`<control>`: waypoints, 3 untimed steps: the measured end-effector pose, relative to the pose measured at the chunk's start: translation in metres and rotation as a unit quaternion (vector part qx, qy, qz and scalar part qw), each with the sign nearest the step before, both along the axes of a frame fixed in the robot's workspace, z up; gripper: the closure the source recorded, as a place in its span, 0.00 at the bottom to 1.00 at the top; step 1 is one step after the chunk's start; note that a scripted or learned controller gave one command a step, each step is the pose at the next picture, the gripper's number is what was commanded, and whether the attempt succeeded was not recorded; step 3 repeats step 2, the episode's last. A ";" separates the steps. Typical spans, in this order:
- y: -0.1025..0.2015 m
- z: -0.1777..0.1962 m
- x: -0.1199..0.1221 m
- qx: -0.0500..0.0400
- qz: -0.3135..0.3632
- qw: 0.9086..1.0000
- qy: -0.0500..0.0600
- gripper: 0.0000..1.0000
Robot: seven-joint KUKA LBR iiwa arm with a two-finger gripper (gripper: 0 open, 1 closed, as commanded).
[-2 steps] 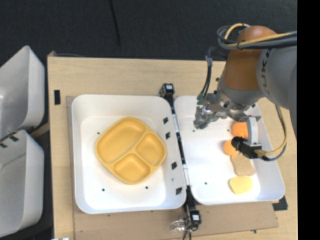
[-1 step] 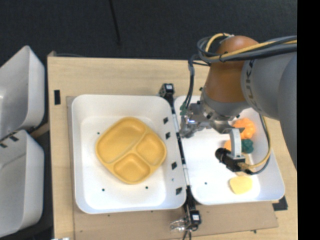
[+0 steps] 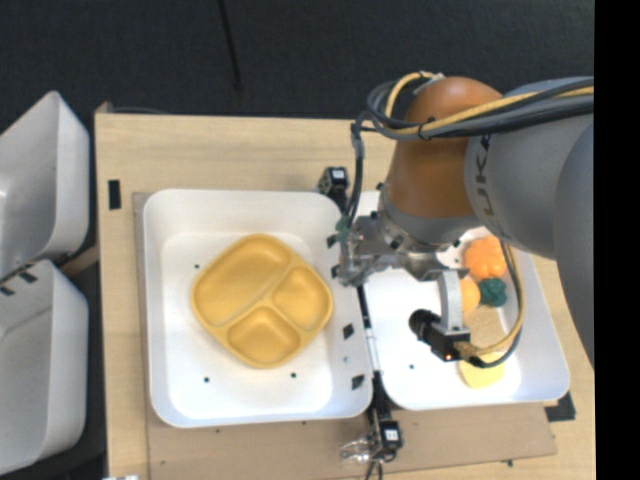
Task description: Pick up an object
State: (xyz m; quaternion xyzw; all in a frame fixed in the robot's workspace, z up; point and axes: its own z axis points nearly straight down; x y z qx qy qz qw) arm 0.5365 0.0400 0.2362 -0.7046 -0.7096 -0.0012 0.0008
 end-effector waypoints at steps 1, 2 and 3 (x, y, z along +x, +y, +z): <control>0.043 0.011 -0.019 0.000 0.000 1.000 0.001 1.00; 0.040 0.010 -0.019 -0.001 -0.003 1.000 0.001 0.00; 0.040 0.010 -0.019 -0.001 -0.003 1.000 0.001 0.00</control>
